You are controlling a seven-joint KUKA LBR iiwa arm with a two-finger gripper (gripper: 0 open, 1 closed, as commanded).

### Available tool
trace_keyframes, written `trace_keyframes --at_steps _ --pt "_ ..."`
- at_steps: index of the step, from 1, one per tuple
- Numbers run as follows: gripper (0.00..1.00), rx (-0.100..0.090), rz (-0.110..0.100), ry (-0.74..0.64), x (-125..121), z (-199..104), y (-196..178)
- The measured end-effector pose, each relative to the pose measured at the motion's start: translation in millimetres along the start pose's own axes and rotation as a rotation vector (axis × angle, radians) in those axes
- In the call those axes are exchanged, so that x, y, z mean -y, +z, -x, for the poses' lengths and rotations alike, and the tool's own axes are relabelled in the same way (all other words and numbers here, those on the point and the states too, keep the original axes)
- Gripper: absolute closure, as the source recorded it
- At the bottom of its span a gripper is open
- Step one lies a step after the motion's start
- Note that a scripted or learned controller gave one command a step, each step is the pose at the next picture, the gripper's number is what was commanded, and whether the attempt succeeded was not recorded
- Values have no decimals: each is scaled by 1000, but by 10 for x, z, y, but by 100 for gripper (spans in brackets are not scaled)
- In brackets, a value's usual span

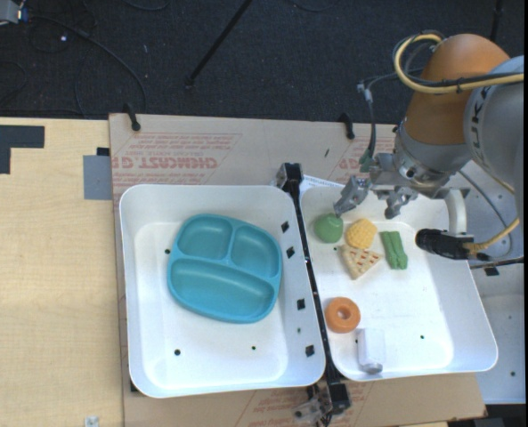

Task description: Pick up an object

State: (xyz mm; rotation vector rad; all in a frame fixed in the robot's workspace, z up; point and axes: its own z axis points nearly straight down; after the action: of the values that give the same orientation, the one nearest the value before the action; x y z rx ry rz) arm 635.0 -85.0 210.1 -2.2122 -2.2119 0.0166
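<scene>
Gripper (371,201) open above the right bin (464,327), nothing between its fingers.

Landmark: the yellow corn (361,233), lying in the upper half of the right bin. The two grey fingers stand apart just above the corn, one toward the green ball (328,229), the other toward the green stick (393,248). The ball lies just left of the corn; the stick just right of it, apart. A waffle wedge (361,261) touches the corn's lower edge. An orange ring (342,314) lies well below the corn, and a white block (369,349) below that, near the bin's front wall. Left of the corn, across the divider, the left bin (148,345) holds a teal tray (225,267) with three compartments. Above both bins, the cardboard (201,154) bears red print, upside down and not reliably legible.
</scene>
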Motion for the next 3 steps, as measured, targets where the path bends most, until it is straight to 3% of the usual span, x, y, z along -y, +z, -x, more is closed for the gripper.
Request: trace_keyframes --at_steps 1,2,3 --pt "0 1 13 -1 -26 1 -79" --pt "0 1 8 -1 62 -13 402" --pt "0 2 9 -2 -36 -9 935"
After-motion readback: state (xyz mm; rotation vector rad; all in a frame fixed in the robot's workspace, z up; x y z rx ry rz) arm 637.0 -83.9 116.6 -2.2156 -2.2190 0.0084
